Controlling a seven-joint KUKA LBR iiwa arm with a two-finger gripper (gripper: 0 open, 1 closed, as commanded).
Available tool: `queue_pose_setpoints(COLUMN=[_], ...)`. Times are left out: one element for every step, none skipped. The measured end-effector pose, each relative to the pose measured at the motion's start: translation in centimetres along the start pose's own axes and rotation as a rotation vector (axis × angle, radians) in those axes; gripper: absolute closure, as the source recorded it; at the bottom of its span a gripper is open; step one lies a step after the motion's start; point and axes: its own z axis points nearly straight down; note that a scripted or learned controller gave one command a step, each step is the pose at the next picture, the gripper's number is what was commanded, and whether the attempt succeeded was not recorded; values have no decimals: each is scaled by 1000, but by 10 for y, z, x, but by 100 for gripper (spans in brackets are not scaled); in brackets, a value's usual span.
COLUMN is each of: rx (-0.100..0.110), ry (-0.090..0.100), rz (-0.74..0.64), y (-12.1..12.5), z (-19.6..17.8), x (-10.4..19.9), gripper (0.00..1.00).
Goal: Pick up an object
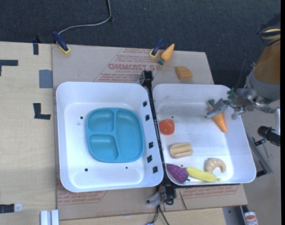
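Camera view — pincer point(216, 108) over right bin point(236, 146) | carrot point(220, 122) just below

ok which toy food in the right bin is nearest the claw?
The carrot, lying just under the claw near the bin's right wall. The tomato, bun, croissant, banana and grapes lie farther off.

- The arm point(266, 71) is reaching in from the frame's right edge, orange band uppermost.
- The gripper point(218, 108) is pointing leftward at mid-right.
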Motion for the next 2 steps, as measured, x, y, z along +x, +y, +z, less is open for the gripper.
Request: queue_pose_setpoints(rx=[2,-2], ry=[-1,0], rz=[0,-2], y=[48,85], z=[92,116], x=[-24,-23], gripper=[0,0])
